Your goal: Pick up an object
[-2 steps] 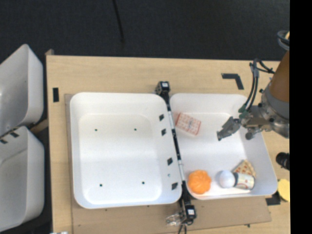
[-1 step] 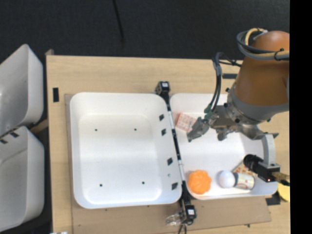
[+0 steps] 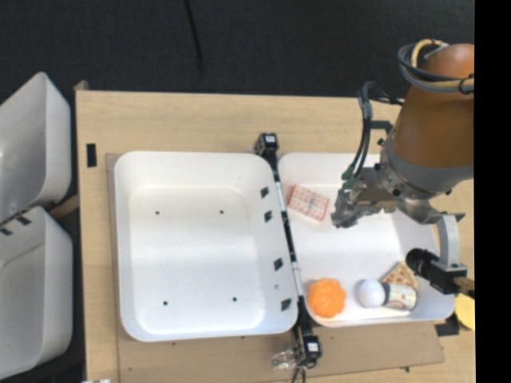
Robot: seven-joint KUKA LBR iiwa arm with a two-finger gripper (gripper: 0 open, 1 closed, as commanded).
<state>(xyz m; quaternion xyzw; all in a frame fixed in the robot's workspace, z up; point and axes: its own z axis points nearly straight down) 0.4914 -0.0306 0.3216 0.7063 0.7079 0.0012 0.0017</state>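
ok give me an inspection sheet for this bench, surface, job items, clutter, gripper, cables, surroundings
surface: wooden bench bearing two white bins side by side, left bin and right bin
job's things: in the right bin, a pink patterned packet near its far left, an orange ball, a white ball and a small printed cup along its near edge
clutter: nothing seen
gripper: gripper over the right bin, just right of the packet; fingers too dark to read
cables: black cable running down the arm to the gripper
surroundings: dark floor beyond the bench, white moulded shapes at the left
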